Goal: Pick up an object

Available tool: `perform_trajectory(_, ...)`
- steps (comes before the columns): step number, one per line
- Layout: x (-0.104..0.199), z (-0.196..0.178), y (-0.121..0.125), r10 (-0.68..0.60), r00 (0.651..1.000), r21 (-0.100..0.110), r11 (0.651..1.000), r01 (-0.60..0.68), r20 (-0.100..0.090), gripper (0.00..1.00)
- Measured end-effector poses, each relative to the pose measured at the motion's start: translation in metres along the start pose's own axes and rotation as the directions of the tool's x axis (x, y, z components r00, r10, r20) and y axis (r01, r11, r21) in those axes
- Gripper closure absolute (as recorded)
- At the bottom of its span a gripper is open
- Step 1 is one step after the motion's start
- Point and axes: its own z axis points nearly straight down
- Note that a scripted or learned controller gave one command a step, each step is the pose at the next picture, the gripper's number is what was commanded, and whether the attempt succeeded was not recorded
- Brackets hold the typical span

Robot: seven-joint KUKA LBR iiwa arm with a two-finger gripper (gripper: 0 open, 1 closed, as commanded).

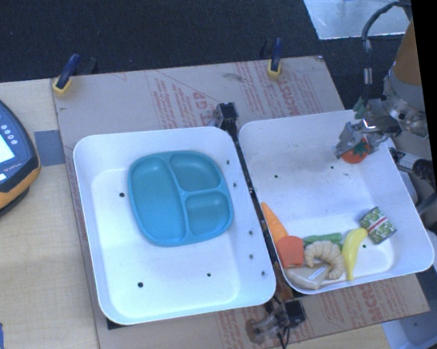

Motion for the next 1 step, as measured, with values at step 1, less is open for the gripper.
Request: perform_trajectory(1, 0.1067, 0.0016, -0.006, -0.006, 1.0, 0.004, 1.0, 0.006, 0.001, 1.0)
